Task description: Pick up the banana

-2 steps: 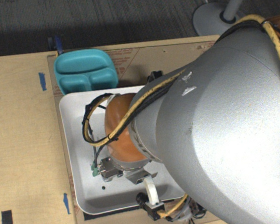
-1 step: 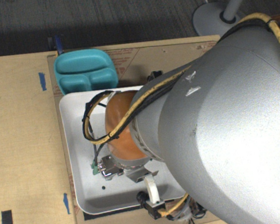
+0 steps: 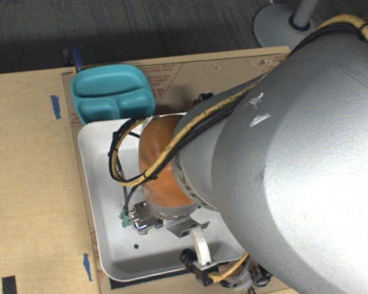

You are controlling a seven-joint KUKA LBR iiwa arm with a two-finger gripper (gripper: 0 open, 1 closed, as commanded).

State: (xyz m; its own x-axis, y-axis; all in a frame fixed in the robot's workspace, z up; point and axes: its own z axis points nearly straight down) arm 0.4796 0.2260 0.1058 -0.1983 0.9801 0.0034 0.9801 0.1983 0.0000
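Grey metal arm [image 3: 292, 163] with an orange band [image 3: 160, 166] reaches from the right, covering most of the shallow white plastic bin [image 3: 105, 206]; the banana's place cannot be told, and the gripper's state cannot be told either. A teal moulded plastic tray [image 3: 112, 92] sits just beyond the bin's far left corner, on the tan cardboard bench [image 3: 30, 195].
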